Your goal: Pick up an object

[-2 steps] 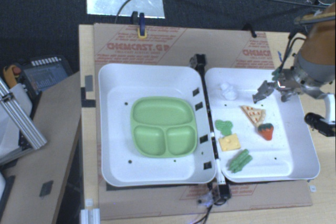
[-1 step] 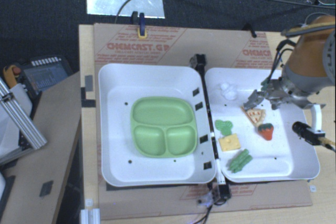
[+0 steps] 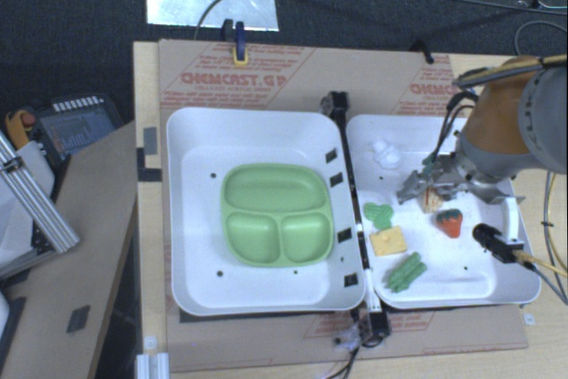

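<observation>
My gripper [image 3: 424, 188] hangs low over the middle of the right bin [image 3: 461, 284]. A small tan and orange piece [image 3: 433, 201] lies right at its tip, and whether it is touched I cannot tell. Just right of that lies a red strawberry-like toy [image 3: 451, 223]. Toward the bin's left side sit a green leafy piece [image 3: 379, 214], a yellow cheese block [image 3: 388, 240] and a green pod [image 3: 405, 272]. A small white object [image 3: 386, 156] rests near the bin's back left corner.
The left bin [image 3: 191, 146] holds a pale green divided plate [image 3: 273, 215]. A black divider with clips [image 3: 349, 191] runs between the two bins. The arm's grey and orange body [image 3: 506, 124] covers the right bin's far right part.
</observation>
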